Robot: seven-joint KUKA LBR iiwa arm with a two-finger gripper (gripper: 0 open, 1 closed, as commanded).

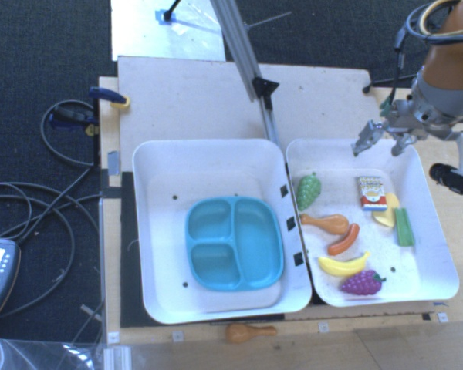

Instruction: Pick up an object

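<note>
While toy foods lie in the right bin (pixel 428 206), the gripper (pixel 384 142) hovers released over its far edge, fingers spread, holding nothing; blue tray (pixel 235 243) in left bin (pixel 158 206).

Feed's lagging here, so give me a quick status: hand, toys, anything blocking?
Hand open, holding nothing, above right bin's far edge. Nearest toy, the small box, lies untouched. Nothing between them.
</note>
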